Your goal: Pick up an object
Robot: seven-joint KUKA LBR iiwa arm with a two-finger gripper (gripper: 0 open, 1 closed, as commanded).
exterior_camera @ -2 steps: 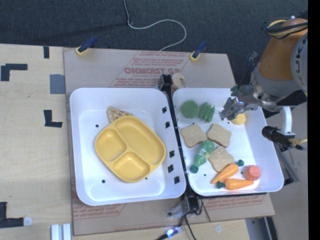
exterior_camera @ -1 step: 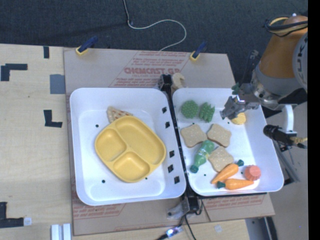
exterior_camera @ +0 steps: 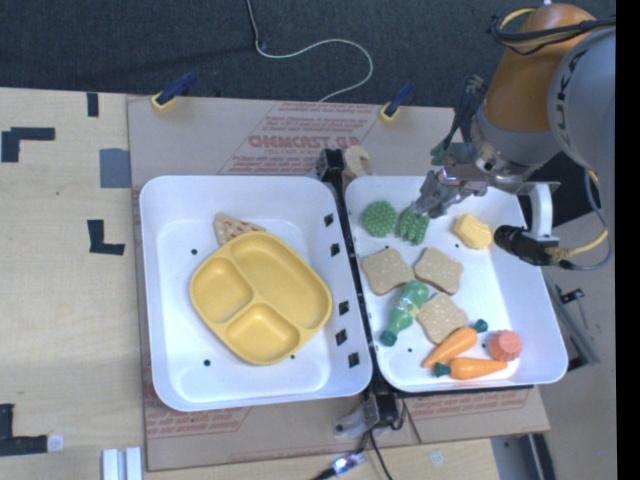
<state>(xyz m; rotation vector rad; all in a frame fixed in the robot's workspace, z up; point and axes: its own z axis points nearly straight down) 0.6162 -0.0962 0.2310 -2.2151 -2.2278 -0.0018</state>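
Note:
My gripper (exterior_camera: pixel 430 205) hangs over the back of the right bin (exterior_camera: pixel 530 308), its tips just above a small green broccoli piece (exterior_camera: pixel 412 228). A rounder green piece (exterior_camera: pixel 378 217) lies to its left and a yellow chunk (exterior_camera: pixel 472 232) to its right. Nothing shows between the fingers. Nearer the front lie three slices of toast (exterior_camera: pixel 386 269), (exterior_camera: pixel 438 269), (exterior_camera: pixel 441 317), a green bottle-like toy (exterior_camera: pixel 404 308), two carrots (exterior_camera: pixel 452 344), (exterior_camera: pixel 478 368) and a red-orange piece (exterior_camera: pixel 506 344).
The left bin (exterior_camera: pixel 170 228) holds a yellow divided plate (exterior_camera: pixel 260 296) with a waffle-like wedge (exterior_camera: pixel 232 229) poking out behind it. A black divider (exterior_camera: pixel 345 258) separates the bins. A white cable (exterior_camera: pixel 300 43) lies behind the bench.

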